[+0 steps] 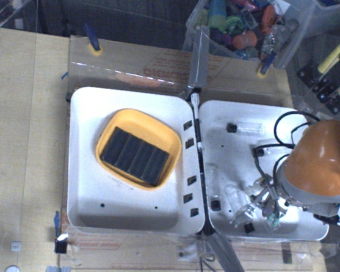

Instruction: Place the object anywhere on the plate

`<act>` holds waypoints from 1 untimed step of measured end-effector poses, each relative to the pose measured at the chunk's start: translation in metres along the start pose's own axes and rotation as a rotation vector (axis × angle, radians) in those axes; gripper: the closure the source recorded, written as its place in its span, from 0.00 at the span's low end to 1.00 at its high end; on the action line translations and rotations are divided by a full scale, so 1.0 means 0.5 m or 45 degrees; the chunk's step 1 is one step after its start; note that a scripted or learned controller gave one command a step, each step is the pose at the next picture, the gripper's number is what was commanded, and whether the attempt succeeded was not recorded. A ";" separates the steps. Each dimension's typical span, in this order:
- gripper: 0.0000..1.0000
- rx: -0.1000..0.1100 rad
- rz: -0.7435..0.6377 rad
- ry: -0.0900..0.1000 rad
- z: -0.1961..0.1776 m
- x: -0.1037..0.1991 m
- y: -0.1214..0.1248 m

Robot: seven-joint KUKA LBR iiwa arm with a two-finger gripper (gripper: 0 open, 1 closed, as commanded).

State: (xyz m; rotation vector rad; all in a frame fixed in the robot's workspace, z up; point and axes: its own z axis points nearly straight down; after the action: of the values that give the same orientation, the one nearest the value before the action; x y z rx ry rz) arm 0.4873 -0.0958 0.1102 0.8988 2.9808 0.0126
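Arm (pixel 318 160) bent low over right bin (pixel 240 116); pincer (pixel 258 206) state unclear.

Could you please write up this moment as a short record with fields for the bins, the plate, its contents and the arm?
left bin: white bin holding the yellow plate
on plate: dark ridged block, lying flat, roughly centred
right bin: white bin with small clear and dark items, too small to identify
arm: orange band over the right bin's right side
gripper: gripper low in the right bin
held object: cannot tell
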 end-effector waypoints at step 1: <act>1.00 -0.005 0.003 -0.003 -0.019 -0.002 0.002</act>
State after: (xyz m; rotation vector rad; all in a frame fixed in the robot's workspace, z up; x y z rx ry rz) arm 0.4882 -0.0955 0.1196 0.9017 2.9762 0.0167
